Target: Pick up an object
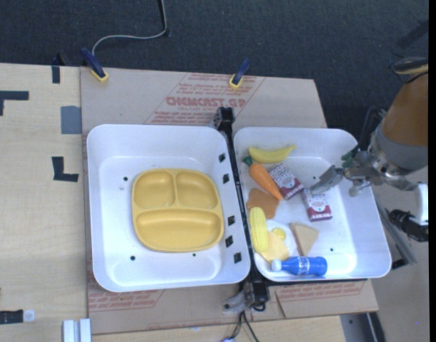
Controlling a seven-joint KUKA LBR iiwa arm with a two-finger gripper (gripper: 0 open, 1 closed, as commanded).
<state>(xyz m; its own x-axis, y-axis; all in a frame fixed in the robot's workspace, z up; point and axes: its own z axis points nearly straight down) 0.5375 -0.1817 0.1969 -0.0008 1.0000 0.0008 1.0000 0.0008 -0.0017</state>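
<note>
The gripper [330, 180] hangs low over the right-hand bin [360, 251], reaching in from the right rim, with its grey tip just above a small red-and-white carton [318, 207]; whether it is open or closed I cannot tell from this slanted look, and nothing can be seen caught in it. So the pick looks to be in its approach stage: the arm is in the bin and over the objects, but the grasp and the lift are both left to do. The likeliest target is that carton, lying flat just under the tip, near the middle of the bin. Just to its left lies a second red carton [285, 179], tilted, touching a carrot [264, 180]. Above them is one banana [271, 152] near the far wall. Lower down are one brown flat piece [263, 202], one ear of corn [258, 227] beside a pale yellow lump [276, 242], one tan wedge [303, 236], and one blue bottle [302, 266] lying on its side along the near wall. The left-hand bin [107, 212] holds one yellow divided plate [177, 210] with three sections. Both bins sit on a cardboard sheet [132, 98] on the bench [26, 205], held by two clamps [95, 64].
</note>
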